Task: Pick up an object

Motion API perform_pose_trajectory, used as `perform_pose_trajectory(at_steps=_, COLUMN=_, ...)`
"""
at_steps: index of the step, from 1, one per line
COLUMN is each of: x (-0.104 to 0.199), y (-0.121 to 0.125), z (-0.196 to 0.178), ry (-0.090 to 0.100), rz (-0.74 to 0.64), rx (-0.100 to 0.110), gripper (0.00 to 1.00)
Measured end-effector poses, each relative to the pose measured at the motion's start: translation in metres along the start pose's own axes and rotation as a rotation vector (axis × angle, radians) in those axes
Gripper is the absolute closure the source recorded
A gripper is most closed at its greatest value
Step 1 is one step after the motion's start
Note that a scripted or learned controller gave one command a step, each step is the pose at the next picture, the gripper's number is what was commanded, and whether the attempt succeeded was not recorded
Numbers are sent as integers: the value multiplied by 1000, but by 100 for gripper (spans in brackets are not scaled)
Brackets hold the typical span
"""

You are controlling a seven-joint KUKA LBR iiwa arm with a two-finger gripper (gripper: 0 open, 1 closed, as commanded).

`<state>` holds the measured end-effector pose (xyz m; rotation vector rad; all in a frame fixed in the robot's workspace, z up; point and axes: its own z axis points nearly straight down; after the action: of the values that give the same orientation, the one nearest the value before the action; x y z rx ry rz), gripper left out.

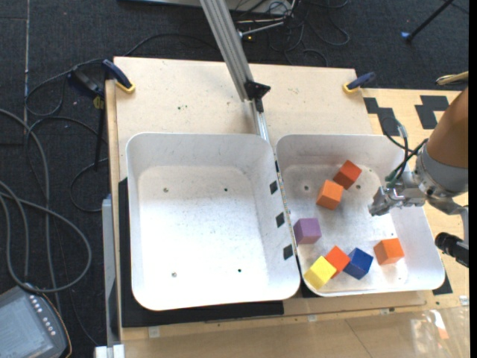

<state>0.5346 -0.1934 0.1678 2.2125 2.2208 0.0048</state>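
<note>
the arm reaches in from the right, and its gripper hangs over the right side of the right bin, with nothing visible between its tips; whether it stands apart or together i cannot tell at this size. all the blocks lie in the right bin. a red-orange block sits near the middle top, with an orange block just below and left of it, the two close or touching. both lie left of the gripper. a purple block lies alone near the bin's left wall. along the lower edge a yellow block, a small red-orange block and a blue block crowd together in a row, touching or nearly so. another orange block sits apart at the lower right, below the gripper. the left bin sits beside the right one, their inner walls meeting. both rest on a pale board with clamps at its top corners.
</note>
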Motion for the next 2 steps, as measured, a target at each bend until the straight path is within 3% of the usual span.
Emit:
perform_pose_trajectory(at_steps=1, x=5, y=-6, z=-57, ry=0, rz=0, rx=0, gripper=100)
perform_pose_trajectory(at_steps=2, x=5, y=-5, z=-68, ry=1, rz=0, rx=4, gripper=100)
